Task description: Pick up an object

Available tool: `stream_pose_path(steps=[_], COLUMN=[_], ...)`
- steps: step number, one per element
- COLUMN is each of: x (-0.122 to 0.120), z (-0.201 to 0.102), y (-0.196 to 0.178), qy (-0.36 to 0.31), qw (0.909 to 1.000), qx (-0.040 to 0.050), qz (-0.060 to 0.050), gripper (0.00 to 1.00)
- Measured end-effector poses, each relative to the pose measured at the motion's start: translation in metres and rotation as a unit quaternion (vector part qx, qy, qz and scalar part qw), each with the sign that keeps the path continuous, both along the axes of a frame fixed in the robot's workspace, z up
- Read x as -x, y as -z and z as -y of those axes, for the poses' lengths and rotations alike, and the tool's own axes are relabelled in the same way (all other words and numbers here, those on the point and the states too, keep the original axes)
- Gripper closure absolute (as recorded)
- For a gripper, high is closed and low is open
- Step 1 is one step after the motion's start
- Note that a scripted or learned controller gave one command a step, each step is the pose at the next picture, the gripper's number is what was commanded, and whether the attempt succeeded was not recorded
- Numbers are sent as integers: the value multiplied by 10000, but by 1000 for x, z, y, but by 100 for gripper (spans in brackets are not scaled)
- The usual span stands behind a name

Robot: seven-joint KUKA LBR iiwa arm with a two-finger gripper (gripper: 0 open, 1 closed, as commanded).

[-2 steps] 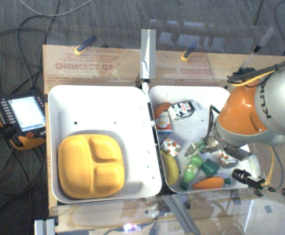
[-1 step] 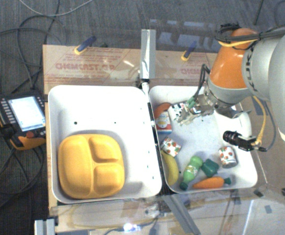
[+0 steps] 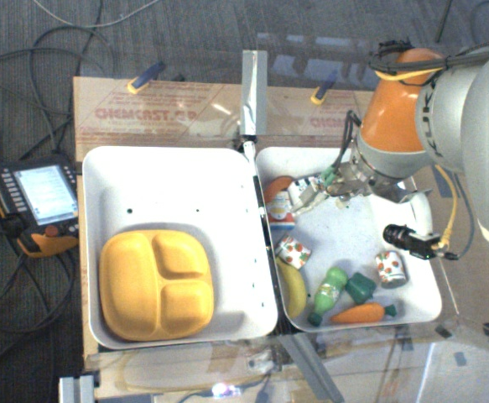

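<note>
Carton (image 3: pixel 279 198), small, white with red and orange print, lay by right bin's (image 3: pixel 429 305) left wall, gripper (image 3: pixel 315 185) beside it, grip unclear.

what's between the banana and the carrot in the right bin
The green bottle lies between the banana and the carrot, seen in the camera view.

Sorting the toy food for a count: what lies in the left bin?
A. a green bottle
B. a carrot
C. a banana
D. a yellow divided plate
D: the yellow divided plate sits alone in the left bin, while the banana, carrot and green bottle lie in the right bin.
</note>
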State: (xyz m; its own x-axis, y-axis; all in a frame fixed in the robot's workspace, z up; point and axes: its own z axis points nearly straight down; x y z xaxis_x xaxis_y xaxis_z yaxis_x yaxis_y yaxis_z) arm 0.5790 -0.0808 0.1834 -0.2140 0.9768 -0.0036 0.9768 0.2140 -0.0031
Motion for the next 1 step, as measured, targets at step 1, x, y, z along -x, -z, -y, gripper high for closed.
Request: stream_pose_path(steps=[1], x=[-80], z=[45], y=[66], qy=[-509], qw=[9986], qx=[35], qz=[151], gripper=[0])
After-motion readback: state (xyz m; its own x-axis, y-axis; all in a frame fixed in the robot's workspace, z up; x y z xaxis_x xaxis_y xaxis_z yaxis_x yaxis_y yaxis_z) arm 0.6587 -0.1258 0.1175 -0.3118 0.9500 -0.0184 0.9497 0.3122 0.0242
